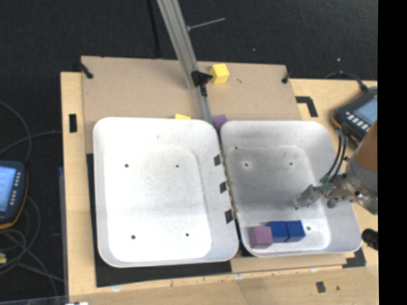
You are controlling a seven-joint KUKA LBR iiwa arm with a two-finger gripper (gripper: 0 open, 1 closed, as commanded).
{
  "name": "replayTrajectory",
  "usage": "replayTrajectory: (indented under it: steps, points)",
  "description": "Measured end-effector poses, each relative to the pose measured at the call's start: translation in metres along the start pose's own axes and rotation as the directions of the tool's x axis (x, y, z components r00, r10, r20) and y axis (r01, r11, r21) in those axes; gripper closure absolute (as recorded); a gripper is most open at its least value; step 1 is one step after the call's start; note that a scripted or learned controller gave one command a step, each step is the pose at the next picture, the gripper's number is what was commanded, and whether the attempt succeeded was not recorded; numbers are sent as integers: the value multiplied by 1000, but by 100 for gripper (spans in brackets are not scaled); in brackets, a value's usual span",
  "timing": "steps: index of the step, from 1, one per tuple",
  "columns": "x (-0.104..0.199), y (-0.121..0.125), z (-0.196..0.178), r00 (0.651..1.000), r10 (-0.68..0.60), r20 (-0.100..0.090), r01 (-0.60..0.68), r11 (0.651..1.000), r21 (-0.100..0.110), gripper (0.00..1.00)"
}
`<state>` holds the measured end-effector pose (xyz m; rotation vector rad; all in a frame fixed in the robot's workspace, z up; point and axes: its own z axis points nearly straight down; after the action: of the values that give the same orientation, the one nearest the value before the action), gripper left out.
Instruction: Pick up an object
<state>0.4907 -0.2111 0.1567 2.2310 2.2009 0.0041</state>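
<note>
Approach step, I'd say: nothing picked yet. My claw (310,196) sits at the right of the frame, over the right bin (318,135), toward its right wall. It's small and blurred from here, so I can't tell if it's wide or narrow; nothing visible in it.

Targets: blue block (286,230) and purple block (260,236), side by side and touching or nearly so, at the lower edge of the right bin, lower centre-right of the frame. Both lie below and a bit left of my claw, near but apart from it.

Next move, as I judge it: shift down-frame and left, get over one block, drop, close. Blue is the nearer pick.

What's in the way: the two blocks crowd each other, so there's little room on the side where they meet, and I may nudge one while going for the other. They also sit close to the bin's lower wall, which could block my descent.

Other stuff: left bin (114,138); yellow block (220,73) on the board at upper centre, by the slanted metal rail (178,30); small yellow bit (182,116) and purple bit (219,121) just above the bins' top rims, outside them. Pendant (356,116) at far right, another screen (11,189) at far left.
</note>
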Motion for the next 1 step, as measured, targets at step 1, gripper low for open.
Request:
replayTrajectory:
  steps: [1]
  points:
    - [9, 11, -1, 1000, -17, -2, 17, 1000, 4, 0]
